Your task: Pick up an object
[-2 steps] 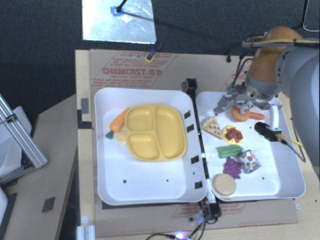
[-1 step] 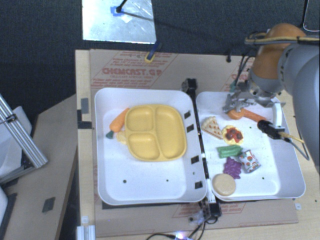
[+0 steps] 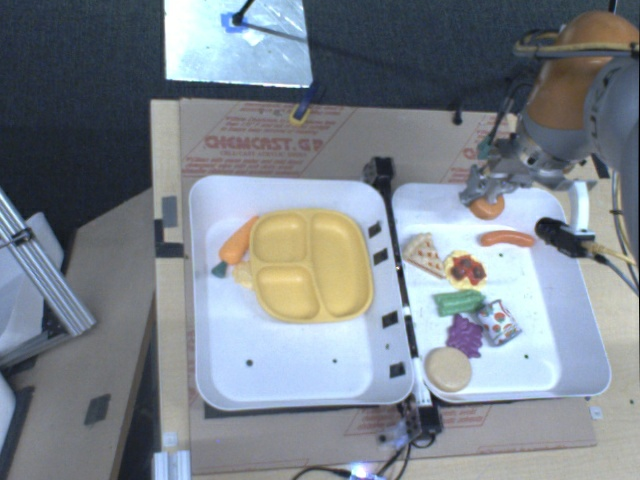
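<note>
Tan bun [image 3: 448, 369] occupies right bin [image 3: 570, 313], yellow tray [image 3: 305, 264] left bin [image 3: 290, 366].

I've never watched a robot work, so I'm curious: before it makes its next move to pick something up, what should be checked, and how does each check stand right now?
1. Gripper lined up with a target: ok. The gripper sits right over the orange round piece at the far end of the right bin.
2. Piece actually gripped: cannot tell. The gripper hides the contact.
3. Nearest neighbour clear: ok. The sausage lies apart from the orange piece.
4. Other things out of the way: ok. The pizza slice and grapes lie nearer the front.
5. Room to the far wall: cannot tell. The piece lies close to it.
</note>
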You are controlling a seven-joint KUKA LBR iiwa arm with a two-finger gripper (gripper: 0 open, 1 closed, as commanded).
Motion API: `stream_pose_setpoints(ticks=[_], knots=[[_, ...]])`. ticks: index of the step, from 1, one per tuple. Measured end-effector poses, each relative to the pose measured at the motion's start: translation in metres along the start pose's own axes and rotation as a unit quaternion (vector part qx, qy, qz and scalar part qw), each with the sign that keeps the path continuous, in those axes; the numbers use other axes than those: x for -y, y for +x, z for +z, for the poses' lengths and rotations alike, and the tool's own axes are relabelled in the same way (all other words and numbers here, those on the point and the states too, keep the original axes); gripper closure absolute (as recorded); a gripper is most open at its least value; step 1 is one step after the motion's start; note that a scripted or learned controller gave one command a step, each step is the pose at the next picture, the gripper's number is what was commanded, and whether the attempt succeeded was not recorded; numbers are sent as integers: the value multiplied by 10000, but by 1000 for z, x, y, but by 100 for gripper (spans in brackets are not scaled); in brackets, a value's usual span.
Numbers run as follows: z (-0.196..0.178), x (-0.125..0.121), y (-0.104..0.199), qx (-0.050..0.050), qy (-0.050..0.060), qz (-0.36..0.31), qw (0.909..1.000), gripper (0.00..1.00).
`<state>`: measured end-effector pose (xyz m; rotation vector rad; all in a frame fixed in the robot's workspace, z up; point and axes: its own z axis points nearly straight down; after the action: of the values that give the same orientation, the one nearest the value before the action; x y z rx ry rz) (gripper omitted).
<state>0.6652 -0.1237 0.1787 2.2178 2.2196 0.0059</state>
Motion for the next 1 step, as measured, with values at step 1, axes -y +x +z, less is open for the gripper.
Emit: stream_pose_setpoints(ticks=[1], knots=[[-49,-2,0,4,-8,-16,10000,100]])
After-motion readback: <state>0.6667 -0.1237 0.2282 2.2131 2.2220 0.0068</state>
